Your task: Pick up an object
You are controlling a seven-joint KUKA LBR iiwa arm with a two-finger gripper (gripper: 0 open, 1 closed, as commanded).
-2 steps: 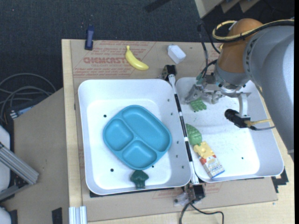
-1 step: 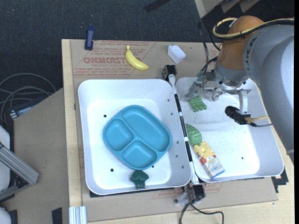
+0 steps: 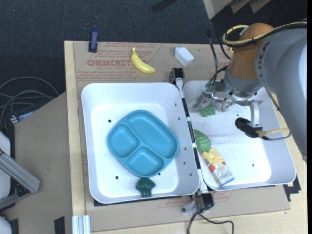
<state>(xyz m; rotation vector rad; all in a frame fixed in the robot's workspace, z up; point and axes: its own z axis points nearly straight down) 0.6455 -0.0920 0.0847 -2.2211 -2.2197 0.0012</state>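
Grey arm's two-finger gripper low in the right shallow white bin.
Its fingers pinch a small green leafy toy near the bin's far-left corner.

Arm cut off by right and top edges; upper links out of frame. Gripper seen from above, wrist housing covering the fingers, so open or closed not determinable. Small green object just beside gripper partly under it; shape unclear, contact not resolvable. Right bin far corner hidden beneath arm. Green item at the divider partly masked by the rim (identity uncertain). Carton print too small to read. Cables at left run off edge. Dark green piece blurred.
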